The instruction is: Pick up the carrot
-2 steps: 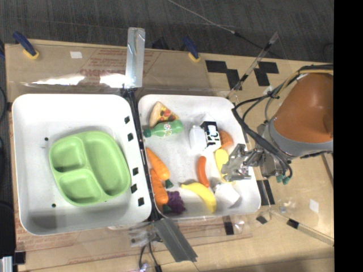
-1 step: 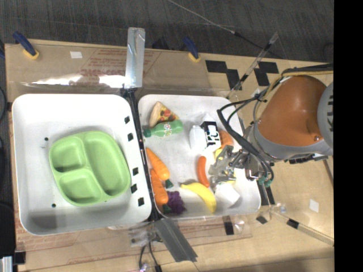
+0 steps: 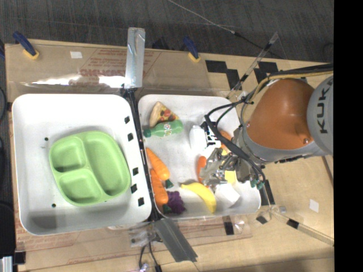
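Orange plastic, elongated: the carrot (image 3: pixel 157 164) lies along the left wall of the right bin (image 3: pixel 187 102), running from mid-wall toward the near corner. A second orange piece (image 3: pixel 161 192) lies just below it; whether the two are one item or separate cannot be told.

Other contents of the right bin: pizza slice (image 3: pixel 161 113) at the far left corner; green bottle (image 3: pixel 164 130) lying on its side just below the slice; purple grapes (image 3: pixel 176 202) at the near wall; banana (image 3: pixel 201 194) beside the grapes; a small orange-red item (image 3: pixel 201 164) near the middle.

Left bin (image 3: pixel 34 112): one green divided plate (image 3: pixel 89 166).

End effector (image 3: pixel 216 170): low over the right half of the right bin, beside the orange-red item and above the banana, well apart from the carrot. Wiring and wrist cover the fingers; whether they stand apart or together cannot be told.

Step in hand, judged: approach, grasp not yet made. The next move calls for travel leftward across the bin and a descent with the fingers aligned across the carrot's narrow width; the bin wall leaves little room on one side.

Surface: tan desk (image 3: pixel 300 203) with black tape marks, clear sheeting at the far edge, blue clamps (image 3: pixel 25 44). Beyond it, dark carpet (image 3: pixel 74 4).
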Robot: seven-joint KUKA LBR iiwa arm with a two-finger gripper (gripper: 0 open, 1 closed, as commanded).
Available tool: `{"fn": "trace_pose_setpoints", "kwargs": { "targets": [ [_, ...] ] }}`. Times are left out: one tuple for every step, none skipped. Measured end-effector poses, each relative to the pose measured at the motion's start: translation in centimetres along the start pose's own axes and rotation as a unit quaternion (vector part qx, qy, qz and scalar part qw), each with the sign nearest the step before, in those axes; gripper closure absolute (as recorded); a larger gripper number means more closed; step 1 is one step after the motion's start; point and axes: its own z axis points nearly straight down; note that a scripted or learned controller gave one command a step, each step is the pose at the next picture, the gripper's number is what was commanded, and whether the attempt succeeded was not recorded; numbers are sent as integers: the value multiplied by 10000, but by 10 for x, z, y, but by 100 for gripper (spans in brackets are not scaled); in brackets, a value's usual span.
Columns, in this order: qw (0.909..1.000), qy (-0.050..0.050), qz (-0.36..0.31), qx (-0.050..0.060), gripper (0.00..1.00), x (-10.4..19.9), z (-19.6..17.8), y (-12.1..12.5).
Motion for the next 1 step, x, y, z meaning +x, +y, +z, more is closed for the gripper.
{"fn": "trace_pose_setpoints", "kwargs": {
  "targets": [
    [10000, -14, 25, 2, 100, -31, -6, 15]
  ]
}}
